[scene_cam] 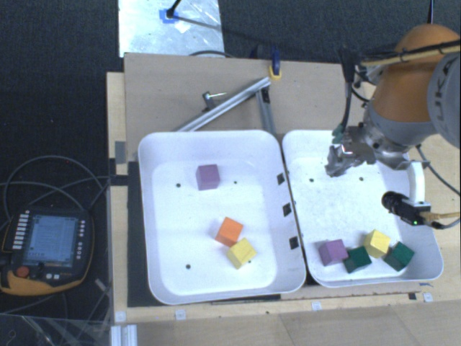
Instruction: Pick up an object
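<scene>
hand [338,163]: grip state unclear, over right bin's [302,193] bare upper half | blocks [364,251] crowd bottom edge

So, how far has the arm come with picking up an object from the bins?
Nothing looks done yet: no block is lifted. The two-finger gripper hangs over the bare upper part of the right white bin, with nothing visible in it. That bin's blocks lie along its lower edge: a purple cube, two dark green cubes and a yellow cube. Reaching one, gripping and lifting remain.
</scene>
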You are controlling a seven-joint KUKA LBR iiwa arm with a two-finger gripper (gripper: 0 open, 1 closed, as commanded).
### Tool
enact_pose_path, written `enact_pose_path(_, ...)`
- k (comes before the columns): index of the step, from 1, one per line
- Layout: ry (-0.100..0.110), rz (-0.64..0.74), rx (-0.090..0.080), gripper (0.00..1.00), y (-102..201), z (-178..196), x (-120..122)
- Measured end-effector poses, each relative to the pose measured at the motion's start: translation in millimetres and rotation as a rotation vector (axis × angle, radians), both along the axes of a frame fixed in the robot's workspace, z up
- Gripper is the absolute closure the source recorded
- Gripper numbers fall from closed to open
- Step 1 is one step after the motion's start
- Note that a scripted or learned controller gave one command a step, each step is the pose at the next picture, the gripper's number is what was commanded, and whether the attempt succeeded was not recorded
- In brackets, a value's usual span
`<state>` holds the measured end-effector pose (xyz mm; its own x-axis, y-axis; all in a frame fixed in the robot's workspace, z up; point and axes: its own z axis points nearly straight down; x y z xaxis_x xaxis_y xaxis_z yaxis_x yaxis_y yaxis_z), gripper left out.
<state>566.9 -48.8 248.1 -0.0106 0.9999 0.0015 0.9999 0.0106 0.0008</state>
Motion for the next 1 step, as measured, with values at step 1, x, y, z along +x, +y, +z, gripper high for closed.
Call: enact_pose_path(1, -0.003, 0.001, 0.0, 1.0, 56.4, 4.2, 19.4)
